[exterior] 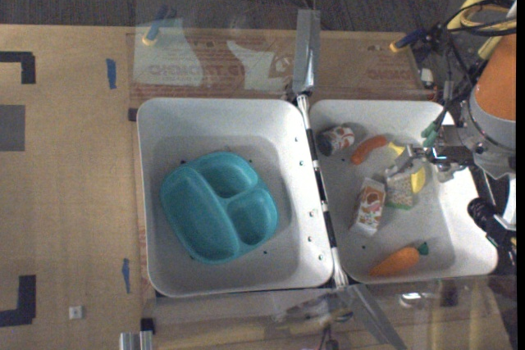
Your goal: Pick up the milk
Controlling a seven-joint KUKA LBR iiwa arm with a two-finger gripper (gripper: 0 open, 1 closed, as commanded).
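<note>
The two-finger metal claw (417, 153) hangs low over the right-hand shallow white bin (459, 254), toward that bin's far right corner, carried by the grey arm with its orange band (500, 86) reaching in from the right. Whether the claw is open or closed cannot be made out, since its tips merge with the clutter beneath them. Directly under and just left of the tips lies a small pale speckled packet (402, 191), with a yellow banana-like piece (419, 179) touching its right edge.

Just left of that packet, close to the middle of the bin floor, the small white milk carton with a red and brown printed face (370, 206) lies on its side, slightly tilted, apart from the claw and not between its fingers. Toward the bin's far left corner a short grey can with a red and white end (335, 138) rests on its side against the wall, and a slim orange-red toy sausage (369, 147) lies just beside it. Near the bin's front edge an orange toy carrot with a green top (397, 261) lies well apart from the carton.

The left-hand shallow white bin (164, 127) holds a teal plastic plate with three compartments (218, 206), set on its floor toward the front left. Both bins sit on the tan bench (66, 193), which carries strips of blue tape (111, 74) and black corner marks (21, 65) along its left side.
</note>
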